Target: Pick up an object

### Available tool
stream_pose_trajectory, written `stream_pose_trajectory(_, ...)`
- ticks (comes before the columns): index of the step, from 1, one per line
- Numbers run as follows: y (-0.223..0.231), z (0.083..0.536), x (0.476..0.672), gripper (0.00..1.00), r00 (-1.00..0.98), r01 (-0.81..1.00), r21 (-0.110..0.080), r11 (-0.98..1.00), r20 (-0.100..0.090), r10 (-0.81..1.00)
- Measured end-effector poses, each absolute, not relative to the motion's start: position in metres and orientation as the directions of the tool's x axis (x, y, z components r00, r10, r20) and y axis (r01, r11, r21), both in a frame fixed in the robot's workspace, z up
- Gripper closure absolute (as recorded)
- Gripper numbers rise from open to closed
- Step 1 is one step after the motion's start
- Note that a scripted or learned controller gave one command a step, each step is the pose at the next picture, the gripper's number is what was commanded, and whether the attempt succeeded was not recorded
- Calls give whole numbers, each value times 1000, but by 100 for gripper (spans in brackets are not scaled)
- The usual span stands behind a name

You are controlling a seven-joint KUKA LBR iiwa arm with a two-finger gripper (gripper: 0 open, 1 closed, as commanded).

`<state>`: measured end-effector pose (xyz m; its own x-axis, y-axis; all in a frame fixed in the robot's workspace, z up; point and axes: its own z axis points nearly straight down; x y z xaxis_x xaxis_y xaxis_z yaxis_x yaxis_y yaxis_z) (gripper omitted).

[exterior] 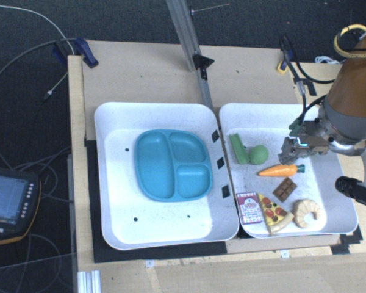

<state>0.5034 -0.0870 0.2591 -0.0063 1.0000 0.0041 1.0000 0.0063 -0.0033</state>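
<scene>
The right bin point(329, 118) holds several toy foods. An orange carrot point(278, 171) lies near its middle. A green ball point(258, 155) and a green block point(238, 148) sit left of it. Near the front lie a brown chocolate piece point(285, 189), a pizza slice point(276, 213), a croissant point(308, 212) and a red card point(249, 208). My gripper point(291, 153) hangs just above the carrot's right end, reaching in from the right. The view does not show how its fingers stand.
The left bin point(110, 182) holds a blue divided plate point(172, 165). A metal pole point(186, 29) slants over the back of the bench. Cables run along the right rear, and a black knob point(352, 188) juts in at the right.
</scene>
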Motion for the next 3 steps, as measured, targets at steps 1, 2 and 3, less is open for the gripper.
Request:
stream_pose_trajectory(1,-27,247,499,100,-7,1000,-4,7,4,1000)
stream_pose_trajectory(2,26,254,492,100,-8,1000,-1,8,3,1000)
stream_pose_trajectory(3,81,257,483,100,-7,1000,-1,7,3,1000)
